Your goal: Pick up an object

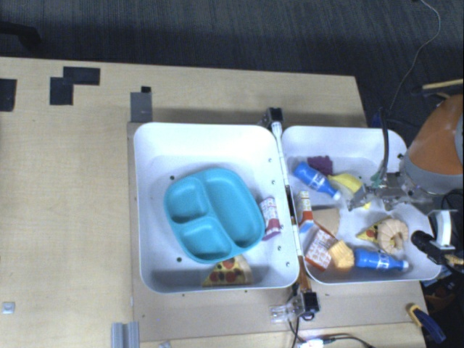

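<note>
The right bin (pixel 362 138) holds several small items: a blue bottle (pixel 316 180), a yellow piece (pixel 348 183), a purple piece (pixel 320 164), a bagel-like round (pixel 392 234), a second blue bottle (pixel 379 260), an orange block (pixel 341 255) and a red-and-white packet (pixel 318 249). My gripper (pixel 367 196) reaches in from the right, low over the middle of this bin, just right of the yellow piece. Nothing is visibly held in it. The grey wrist and orange band (pixel 438 147) sit above the bin's right rim.
The left bin (pixel 148 194) holds a blue divided plate (pixel 213 213), a pizza-slice toy (pixel 228 272) at its front edge and a small red-and-white can (pixel 270 217) by the divider wall. Cables lie along the bench's front edge (pixel 304 310).
</note>
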Robot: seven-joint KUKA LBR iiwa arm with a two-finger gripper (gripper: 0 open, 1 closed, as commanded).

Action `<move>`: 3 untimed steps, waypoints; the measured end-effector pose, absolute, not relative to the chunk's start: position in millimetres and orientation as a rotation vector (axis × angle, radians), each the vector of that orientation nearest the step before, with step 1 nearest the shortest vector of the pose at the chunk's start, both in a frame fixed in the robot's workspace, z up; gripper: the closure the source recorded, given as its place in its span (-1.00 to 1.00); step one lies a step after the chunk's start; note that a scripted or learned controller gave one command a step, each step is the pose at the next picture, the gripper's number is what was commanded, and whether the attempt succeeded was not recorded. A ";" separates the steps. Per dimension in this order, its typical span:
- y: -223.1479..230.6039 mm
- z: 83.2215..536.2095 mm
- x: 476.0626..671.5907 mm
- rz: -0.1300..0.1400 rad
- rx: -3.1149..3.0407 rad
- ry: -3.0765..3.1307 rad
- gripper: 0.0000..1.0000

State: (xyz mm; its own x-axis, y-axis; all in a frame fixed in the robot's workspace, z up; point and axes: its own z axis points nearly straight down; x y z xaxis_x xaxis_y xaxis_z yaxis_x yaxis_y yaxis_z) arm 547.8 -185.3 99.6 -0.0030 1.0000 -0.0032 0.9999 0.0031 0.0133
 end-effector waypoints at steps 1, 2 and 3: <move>-184.8 110.7 549.3 0.015 2.207 2.216 1.00; -184.7 110.7 549.3 0.015 2.206 2.217 -1.00; -137.8 86.9 612.5 0.007 2.211 2.223 -1.00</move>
